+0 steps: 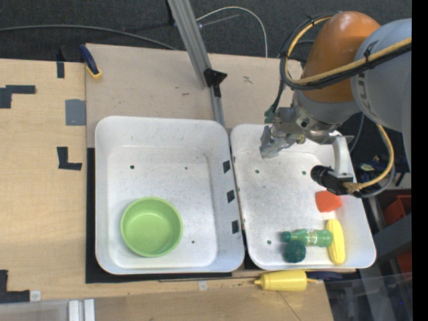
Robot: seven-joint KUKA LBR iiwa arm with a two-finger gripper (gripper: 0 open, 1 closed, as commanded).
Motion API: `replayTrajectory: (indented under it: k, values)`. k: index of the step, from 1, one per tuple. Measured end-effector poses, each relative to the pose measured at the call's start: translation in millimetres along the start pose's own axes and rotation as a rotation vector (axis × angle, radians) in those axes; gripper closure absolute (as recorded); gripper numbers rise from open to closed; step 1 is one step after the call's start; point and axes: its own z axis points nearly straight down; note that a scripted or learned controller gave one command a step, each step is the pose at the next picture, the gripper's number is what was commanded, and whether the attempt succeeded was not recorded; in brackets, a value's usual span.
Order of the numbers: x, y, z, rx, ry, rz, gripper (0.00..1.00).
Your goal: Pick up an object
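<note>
Beneath us a tan bench (154, 79) carries two white bins side by side. We see a green bowl (151, 226) in the left bin's (160, 129) near left corner. Over the far edge of the right bin (267, 199) hangs our gripper (271, 144), and nothing shows between its tips. The pickable things lie toward the near right corner, well apart from it: a green bottle (304, 239) lying crosswise, a yellow piece (336, 239) running front to back just beside it, and an orange block (328, 201) a little farther in. A yellow bottle (284, 281) rests outside on the bench.
</note>
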Motion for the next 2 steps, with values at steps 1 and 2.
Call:
replayTrajectory:
  k: [1,2]
  values:
    - [59,-24,8,0.001,0.000,0.000,1.00]
    - [102,-42,20,0.002,-0.001,0.001,1.00]
